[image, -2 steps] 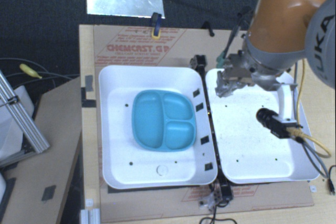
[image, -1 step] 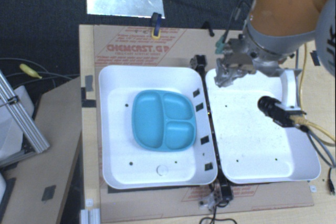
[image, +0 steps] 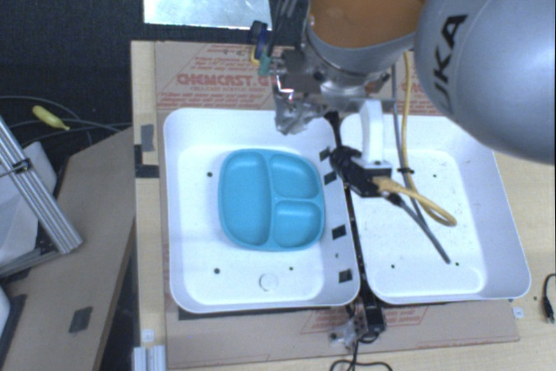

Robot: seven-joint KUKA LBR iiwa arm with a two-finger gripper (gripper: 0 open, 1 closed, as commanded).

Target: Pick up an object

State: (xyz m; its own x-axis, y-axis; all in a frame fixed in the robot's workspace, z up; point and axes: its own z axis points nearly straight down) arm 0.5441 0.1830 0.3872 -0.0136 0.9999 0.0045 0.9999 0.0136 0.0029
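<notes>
A blue plate with three compartments lies flat in the middle of the left bin. In the right bin, a utensil with a black head and tan and grey handles lies close to the divider, and a white block rests just beyond it. My gripper hangs under the grey and orange wrist, above the far rim of the left bin, a little beyond the plate's far right corner. Nothing is visible in it.
A small white disc lies near the front of the left bin. Black clips line the divider between the bins. The big arm body overhangs the far side of the right bin. A metal frame stands at the left.
</notes>
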